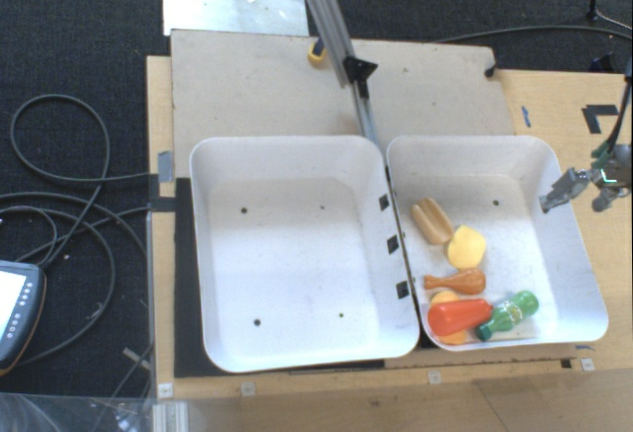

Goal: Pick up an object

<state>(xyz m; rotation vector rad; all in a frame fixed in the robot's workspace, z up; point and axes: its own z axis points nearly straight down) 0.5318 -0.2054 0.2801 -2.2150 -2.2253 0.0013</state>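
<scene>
Barely visible claw (579, 185) at right bin's (569, 252) edge, arm cropped, finger spread impossible to tell.

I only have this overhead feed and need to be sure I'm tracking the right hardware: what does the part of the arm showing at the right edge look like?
The gripper is small, grey and metallic, with slim pale fingers, above the right bin's rim. Behind it sit darker grey parts with a small green-teal spot; thin dark cables run up beside them.

Grey metal hand (574, 186), dark cable.
</scene>
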